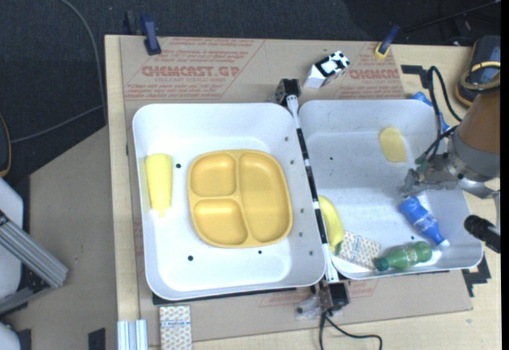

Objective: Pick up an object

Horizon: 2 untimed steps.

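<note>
Objects, left to right: yellow cob [158, 181] and 3-section yellow plate [239, 197] in left bin [151, 122]; banana [332, 223], green bottle [403, 256], yellow piece [393, 144], blue bottle [419, 219] in right bin [350, 114], gripper [424, 180] above blue bottle.

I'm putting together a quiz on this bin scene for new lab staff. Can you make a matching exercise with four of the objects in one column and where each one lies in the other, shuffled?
Things:
1. yellow divided plate
2. green bottle
3. blue bottle
4. yellow cup

Places:
A. right bin, along the near edge
B. left bin, by its left wall
C. left bin, in the middle
D. right bin, just below the gripper

Pairs: 1-C, 2-A, 3-D, 4-B
</note>
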Available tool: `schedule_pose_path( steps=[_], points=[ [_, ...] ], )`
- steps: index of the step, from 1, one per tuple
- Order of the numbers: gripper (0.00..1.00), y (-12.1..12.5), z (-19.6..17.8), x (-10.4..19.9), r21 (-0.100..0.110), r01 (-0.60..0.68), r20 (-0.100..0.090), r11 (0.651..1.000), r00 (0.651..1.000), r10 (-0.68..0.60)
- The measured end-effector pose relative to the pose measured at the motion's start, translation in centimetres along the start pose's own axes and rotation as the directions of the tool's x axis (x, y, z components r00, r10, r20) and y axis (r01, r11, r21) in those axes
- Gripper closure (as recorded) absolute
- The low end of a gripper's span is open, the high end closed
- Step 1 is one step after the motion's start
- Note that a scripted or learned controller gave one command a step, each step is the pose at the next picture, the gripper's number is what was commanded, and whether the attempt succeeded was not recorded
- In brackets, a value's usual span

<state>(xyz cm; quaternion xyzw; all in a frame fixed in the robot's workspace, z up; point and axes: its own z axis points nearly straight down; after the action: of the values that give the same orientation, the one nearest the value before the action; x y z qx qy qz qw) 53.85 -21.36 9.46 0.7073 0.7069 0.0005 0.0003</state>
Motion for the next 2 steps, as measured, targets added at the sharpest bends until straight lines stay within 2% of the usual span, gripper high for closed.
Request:
schedule_pose_path(
  steps=[1,2],
  points=[
    [1.00,2.34,1.02,3.88,-0.001,0.002,0.001,1.000,1.000,-0.002],
    [0.00,2.32,1.01,3.82,-0.001,0.001,0.001,1.000,1.000,-0.001]
  ],
)
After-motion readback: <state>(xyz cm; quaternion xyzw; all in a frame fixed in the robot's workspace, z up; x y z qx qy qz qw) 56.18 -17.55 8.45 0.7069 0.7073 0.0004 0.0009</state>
